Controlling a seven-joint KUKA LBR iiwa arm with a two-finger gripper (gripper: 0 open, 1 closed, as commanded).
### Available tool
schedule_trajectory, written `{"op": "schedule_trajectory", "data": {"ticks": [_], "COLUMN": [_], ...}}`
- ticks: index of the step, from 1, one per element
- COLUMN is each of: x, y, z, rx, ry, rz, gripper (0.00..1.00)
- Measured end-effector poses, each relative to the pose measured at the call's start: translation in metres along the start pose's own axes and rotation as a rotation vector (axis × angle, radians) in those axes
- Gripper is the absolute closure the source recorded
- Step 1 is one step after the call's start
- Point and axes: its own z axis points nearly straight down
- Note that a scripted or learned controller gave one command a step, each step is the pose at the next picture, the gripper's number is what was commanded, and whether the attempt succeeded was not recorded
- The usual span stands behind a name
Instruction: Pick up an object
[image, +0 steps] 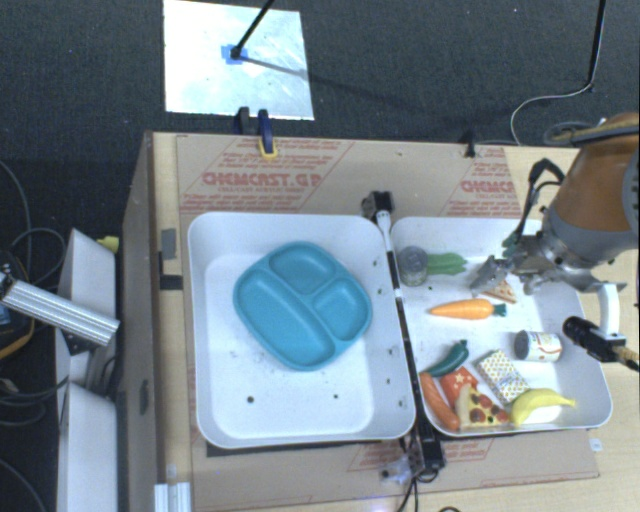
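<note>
Hovering low in the right bin (600, 400), the pincer (497, 275), its grip impossible to make out, sits just above the carrot (466, 310), which would be best taken squarely across its middle.

"CHEMCAST GP" (red) on bench sheet (262, 180)

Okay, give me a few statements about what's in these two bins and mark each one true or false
1. The blue plate lies in the left bin. True.
2. The carrot lies on the blue plate. False: it lies in the right bin.
3. The banana lies near the right bin's front corner. True.
4. The gripper is over the left bin. False: it is over the right bin, just above the carrot.
</note>
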Motion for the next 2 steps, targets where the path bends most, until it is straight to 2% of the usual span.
{"op": "schedule_trajectory", "data": {"ticks": [1,2], "x": [0.024,-0.014], "y": [0.005,0.034], "z": [0.054,0.074], "rx": [-0.002,-0.013], "ry": [0.000,-0.003], "rz": [-0.002,-0.001], "gripper": [0.00,0.00]}}
